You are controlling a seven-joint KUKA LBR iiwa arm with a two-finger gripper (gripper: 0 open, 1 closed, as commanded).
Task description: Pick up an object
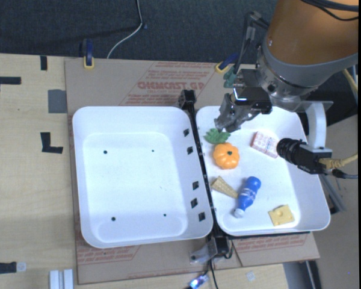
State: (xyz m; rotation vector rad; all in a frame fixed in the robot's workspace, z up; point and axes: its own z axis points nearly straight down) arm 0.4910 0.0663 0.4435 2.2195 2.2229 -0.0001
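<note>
Faintly, red mirrored print marks the cardboard sheet point(168, 84) — unreadable; bottle point(246, 195) label illegible.

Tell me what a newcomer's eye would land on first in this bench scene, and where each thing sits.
The big grey arm with its orange band comes first, filling the upper right, its gripper low over the right white bin. Next come the small bright things in that bin: a round orange pumpkin just below the gripper and a blue plastic bottle lying nearer the front.
</note>
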